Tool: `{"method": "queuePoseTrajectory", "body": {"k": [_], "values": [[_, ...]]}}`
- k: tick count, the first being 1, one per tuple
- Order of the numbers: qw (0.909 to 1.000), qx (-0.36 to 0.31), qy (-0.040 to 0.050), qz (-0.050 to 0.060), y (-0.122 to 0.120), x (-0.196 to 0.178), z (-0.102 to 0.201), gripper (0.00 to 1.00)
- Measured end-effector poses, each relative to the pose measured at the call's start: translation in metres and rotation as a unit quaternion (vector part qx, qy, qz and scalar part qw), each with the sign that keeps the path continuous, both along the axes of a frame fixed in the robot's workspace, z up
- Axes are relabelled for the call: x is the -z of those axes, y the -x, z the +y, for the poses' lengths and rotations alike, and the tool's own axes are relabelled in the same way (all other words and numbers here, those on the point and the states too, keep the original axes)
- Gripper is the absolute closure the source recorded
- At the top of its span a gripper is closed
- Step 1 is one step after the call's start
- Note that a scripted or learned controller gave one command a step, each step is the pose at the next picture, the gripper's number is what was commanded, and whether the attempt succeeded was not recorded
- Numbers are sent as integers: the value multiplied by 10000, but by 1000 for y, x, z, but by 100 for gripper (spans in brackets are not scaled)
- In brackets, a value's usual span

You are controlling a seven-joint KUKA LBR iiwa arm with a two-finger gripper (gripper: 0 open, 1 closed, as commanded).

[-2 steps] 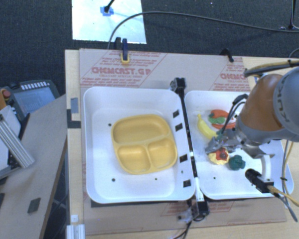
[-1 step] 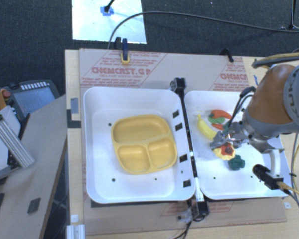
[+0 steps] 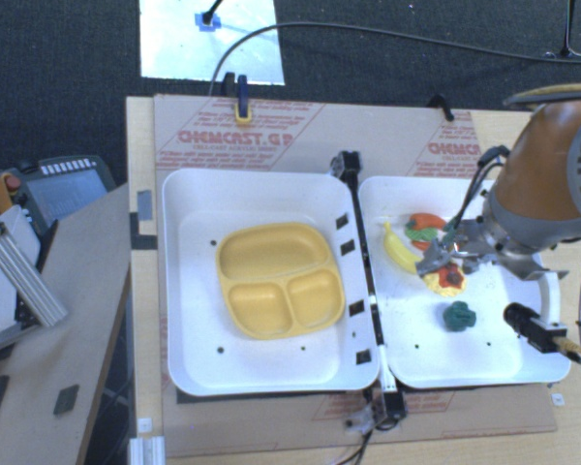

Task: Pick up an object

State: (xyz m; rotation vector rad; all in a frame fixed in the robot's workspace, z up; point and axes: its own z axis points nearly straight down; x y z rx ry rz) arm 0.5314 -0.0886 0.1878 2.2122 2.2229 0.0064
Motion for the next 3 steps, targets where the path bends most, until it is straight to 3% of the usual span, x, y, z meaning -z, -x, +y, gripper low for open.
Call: {"method": "queuePoseTrajectory", "body": {"k": [1,3], "values": [[10000,5,3,-1,-4,-45,-6,100],[10000,-23,-16,30,-4,-26,94,100]]}}
